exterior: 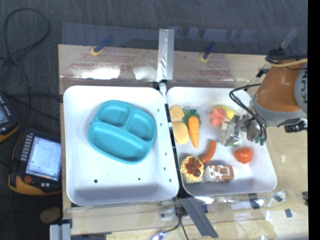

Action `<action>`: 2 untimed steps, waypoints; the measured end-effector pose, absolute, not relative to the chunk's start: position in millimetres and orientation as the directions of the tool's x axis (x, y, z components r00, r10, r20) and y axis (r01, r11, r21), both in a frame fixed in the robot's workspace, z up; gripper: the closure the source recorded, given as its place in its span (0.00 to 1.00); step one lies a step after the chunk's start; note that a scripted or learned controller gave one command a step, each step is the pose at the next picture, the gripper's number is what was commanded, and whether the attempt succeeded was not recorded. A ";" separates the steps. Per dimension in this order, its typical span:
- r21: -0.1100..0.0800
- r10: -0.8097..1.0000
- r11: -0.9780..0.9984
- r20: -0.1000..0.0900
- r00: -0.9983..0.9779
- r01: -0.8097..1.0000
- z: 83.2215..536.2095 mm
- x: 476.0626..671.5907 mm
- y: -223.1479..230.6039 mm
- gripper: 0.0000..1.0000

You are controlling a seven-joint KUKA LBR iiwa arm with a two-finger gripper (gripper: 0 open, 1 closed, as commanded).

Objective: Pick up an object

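Nearest the camera, along the right bin's front: pizza slice, toy truck. Farther back, tomato, just below and right of the tool. Beyond, sausage and upright carrot lying leftward. Tool's opening: cannot tell; nothing visibly held.

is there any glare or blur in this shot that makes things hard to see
Camera view: glare whitens the taped sheet behind the left bin; the gripper is smeared and cluttered, so its fingers are unreadable; the blue tray and carrot stay sharp.
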State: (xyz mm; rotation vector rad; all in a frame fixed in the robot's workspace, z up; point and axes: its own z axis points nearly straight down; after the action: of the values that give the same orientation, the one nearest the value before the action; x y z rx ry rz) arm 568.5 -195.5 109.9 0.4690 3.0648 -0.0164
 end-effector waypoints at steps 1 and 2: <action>0.000 0.315 0.949 -0.006 -0.949 0.315 407.1 583.4 -222.3 1.00; -0.002 0.139 0.990 -0.006 -0.990 0.139 485.7 622.8 -221.8 1.00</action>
State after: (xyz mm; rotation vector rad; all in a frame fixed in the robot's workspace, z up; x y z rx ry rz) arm 622.8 -221.8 485.7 0.2182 3.1279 -0.0033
